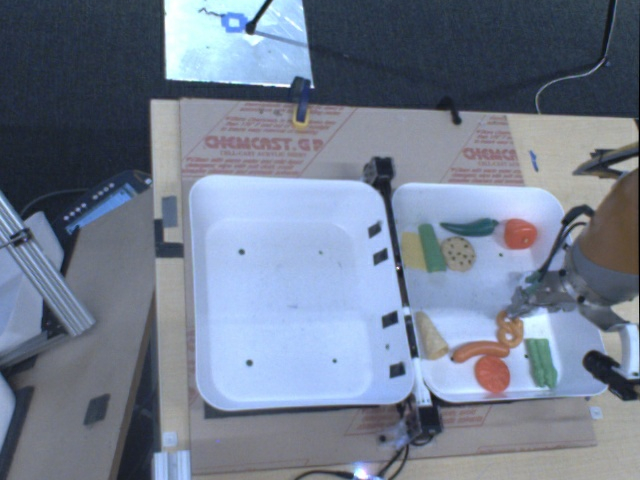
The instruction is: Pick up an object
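The right bin (545,203) holds several toy foods. My gripper (522,306) hangs low at the bin's right side, just above an orange pretzel (510,331). Next to the pretzel lie an orange sausage (480,350), a red tomato (492,373) and a green pickle (541,361). A tan cone-shaped piece (431,335) rests by the bin's left wall. Further back are a green pepper (468,227), a second red tomato (519,233), a round cookie (459,255), a green block (431,247) and a yellow piece (411,251).
The left bin (290,288) adjoins the right one along a black hinge strip (392,278). Both stand on a cardboard sheet (260,133). The grey arm (612,253) enters from the right over the bin's rim. A silver panel (238,26) lies beyond the bench.
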Tool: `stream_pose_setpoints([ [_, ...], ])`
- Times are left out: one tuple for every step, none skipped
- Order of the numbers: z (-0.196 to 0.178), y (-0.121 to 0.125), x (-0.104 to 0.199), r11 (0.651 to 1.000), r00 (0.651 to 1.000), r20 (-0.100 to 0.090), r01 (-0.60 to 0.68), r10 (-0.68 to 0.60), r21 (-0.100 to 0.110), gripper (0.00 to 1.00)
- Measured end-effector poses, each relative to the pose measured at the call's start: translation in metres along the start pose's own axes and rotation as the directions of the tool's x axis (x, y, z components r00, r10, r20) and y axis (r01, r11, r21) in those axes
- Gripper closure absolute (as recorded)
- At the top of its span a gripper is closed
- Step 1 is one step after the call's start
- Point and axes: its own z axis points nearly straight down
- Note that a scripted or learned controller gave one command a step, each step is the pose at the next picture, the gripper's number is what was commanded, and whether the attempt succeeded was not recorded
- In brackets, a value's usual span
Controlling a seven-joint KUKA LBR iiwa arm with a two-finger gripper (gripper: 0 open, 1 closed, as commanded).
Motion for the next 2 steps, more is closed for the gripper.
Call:
stream_pose_setpoints([
  [-0.283,0.011,0.018,1.0,1.0,0.018,-0.006,0.006,-0.008,1.0],
  [-0.218,0.144,-0.007,1.0,1.0,0.015,-0.004,0.004,0.005,1.0],
])
